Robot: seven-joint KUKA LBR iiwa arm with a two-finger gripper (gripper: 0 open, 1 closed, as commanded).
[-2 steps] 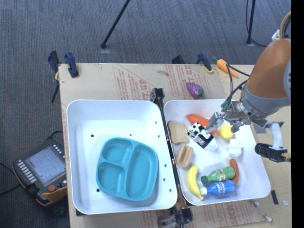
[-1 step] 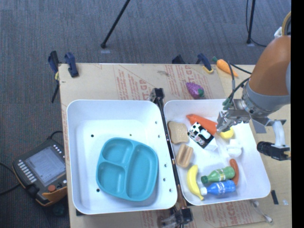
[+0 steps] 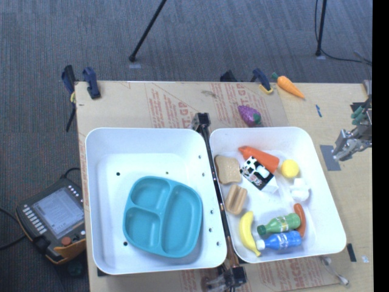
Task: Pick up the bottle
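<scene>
Two bins are set side by side on the counter [image 3: 152, 105]. A divided tray [image 3: 163, 216] is laid in the left bin [image 3: 100, 145]. In the right bin [image 3: 316, 157], two bottles [image 3: 278, 225] are placed together at the front, beside a banana [image 3: 246, 231].

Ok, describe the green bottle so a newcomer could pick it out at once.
Look in the right bin, along its near edge. The green bottle lies on its side there, right of the banana and directly above the blue bottle. Its dark green body with a yellow band separates it from the blue one with a white cap.
</scene>
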